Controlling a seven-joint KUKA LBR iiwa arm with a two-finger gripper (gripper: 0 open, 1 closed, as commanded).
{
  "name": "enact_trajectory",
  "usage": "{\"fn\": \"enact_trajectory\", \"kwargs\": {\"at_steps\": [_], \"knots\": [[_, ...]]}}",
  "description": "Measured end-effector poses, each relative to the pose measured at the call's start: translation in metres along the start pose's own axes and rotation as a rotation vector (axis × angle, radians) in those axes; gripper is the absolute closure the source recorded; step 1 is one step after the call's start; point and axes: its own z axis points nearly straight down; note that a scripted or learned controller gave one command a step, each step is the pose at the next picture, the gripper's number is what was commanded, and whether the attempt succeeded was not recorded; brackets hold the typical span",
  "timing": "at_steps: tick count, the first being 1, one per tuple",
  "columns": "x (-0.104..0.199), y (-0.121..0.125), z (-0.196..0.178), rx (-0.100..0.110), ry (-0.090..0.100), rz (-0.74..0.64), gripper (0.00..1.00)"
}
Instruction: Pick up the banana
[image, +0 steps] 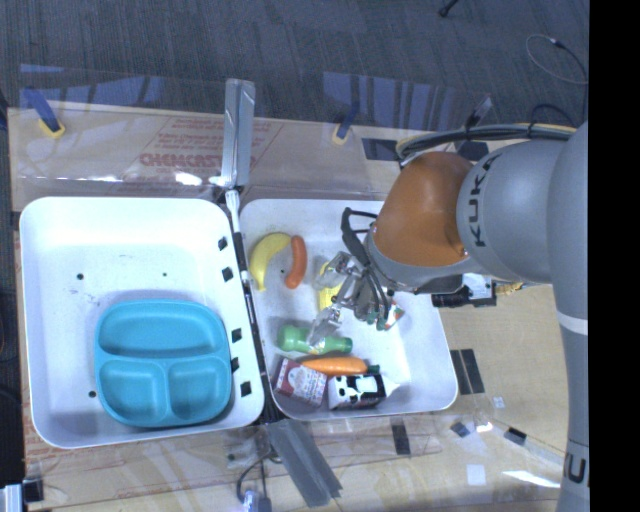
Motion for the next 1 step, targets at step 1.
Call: {"fn": "enact_trajectory", "kwargs": {"at_steps": [1], "knots": [[0.0492, 0.0034, 0.0050, 0.010, 0.023, 0.145, 0.00]]}}
